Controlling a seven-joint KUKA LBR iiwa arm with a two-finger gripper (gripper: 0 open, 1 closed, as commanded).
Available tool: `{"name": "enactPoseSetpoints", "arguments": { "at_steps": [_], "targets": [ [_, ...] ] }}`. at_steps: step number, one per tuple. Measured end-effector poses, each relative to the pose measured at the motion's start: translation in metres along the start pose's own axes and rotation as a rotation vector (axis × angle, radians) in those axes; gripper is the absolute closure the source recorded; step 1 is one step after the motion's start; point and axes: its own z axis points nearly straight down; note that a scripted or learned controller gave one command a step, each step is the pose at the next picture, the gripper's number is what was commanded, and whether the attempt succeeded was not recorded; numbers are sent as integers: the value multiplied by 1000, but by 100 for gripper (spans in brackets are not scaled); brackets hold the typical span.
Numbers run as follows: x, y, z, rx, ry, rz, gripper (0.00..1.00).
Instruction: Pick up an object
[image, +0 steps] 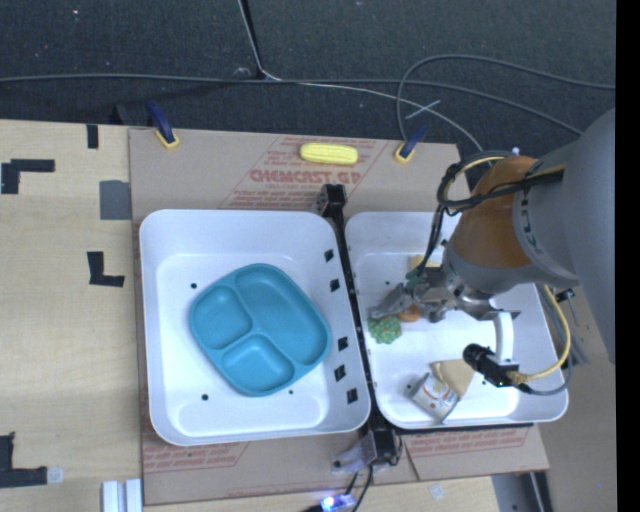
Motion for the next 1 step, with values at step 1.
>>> {"name": "enactPoseSetpoints", "arguments": {
  "at_steps": [1],
  "targets": [
    [2,2,-13,-5,1,-3,100]
  ]
}}
